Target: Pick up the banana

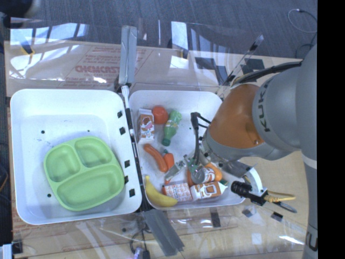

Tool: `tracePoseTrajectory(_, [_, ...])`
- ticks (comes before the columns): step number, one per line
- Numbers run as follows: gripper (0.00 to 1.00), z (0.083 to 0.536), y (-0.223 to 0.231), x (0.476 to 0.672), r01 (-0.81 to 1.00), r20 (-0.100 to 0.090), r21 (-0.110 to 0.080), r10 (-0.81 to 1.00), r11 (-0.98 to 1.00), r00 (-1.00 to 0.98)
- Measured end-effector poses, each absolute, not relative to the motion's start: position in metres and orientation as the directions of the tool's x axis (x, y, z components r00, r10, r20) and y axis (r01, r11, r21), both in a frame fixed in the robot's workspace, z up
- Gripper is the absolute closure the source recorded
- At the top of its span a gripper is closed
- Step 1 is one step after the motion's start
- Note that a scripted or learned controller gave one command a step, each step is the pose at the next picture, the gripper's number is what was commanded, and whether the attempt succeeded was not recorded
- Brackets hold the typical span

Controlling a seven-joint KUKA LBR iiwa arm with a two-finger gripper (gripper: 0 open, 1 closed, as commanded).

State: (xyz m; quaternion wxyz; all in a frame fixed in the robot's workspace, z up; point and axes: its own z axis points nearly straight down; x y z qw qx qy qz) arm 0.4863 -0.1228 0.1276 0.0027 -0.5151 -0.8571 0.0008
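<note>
One banana (158,195), two cartons (146,125), one green tray (83,172).

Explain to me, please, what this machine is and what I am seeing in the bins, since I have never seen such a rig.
It is one picture, taken from above the bench at a slant. The grey and orange shape is a robot arm reaching in from the right; its gripper sits low among toy foods in the right bin. Its task is to pick up the banana, which lies at that bin's near left corner, apart from the gripper. Nearby lie a carrot, a green bottle and a small carton. The left bin holds a green divided tray.
</note>
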Motion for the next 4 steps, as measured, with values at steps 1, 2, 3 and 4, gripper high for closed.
tracePoseTrajectory(1, [0.00,0.190,-0.014,0.490,1.000,0.001,-0.005,1.000,-0.005,0.005])
tracePoseTrajectory(2, [0.00,0.136,-0.096,0.474,0.999,0.002,-0.009,0.999,0.052,-0.052])
tracePoseTrajectory(3, [0.00,0.184,-0.139,0.476,0.974,0.002,-0.005,0.974,0.226,-0.226])
tracePoseTrajectory(4, [0.00,0.091,-0.099,0.477,0.859,-0.001,0.000,0.859,0.511,-0.511])
